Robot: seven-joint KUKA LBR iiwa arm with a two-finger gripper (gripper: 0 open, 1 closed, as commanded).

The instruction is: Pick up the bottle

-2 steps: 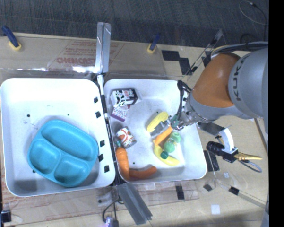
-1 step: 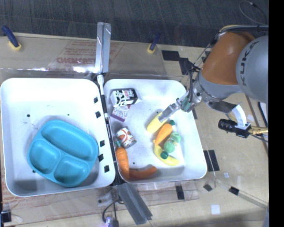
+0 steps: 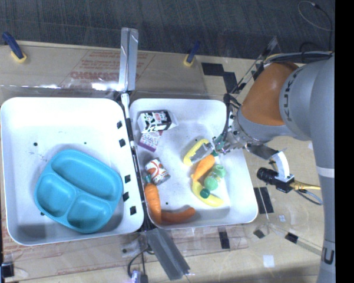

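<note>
Bottle (image 3: 211, 183), a small green plastic thing with a darker round cap, lies in the right bin (image 3: 238, 214) at lower right of centre, just below and left of the claw (image 3: 219, 146). Its long axis seems to run down-left, between a carrot (image 3: 202, 167) and a yellow banana (image 3: 208, 198). Whether the claw is parted, I cannot tell.

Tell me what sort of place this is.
Most likely a robot lab's grasping test bench: a grey and orange arm reaches over two white bins, one holding toy food like a carrot, the other a blue divided tray.
</note>
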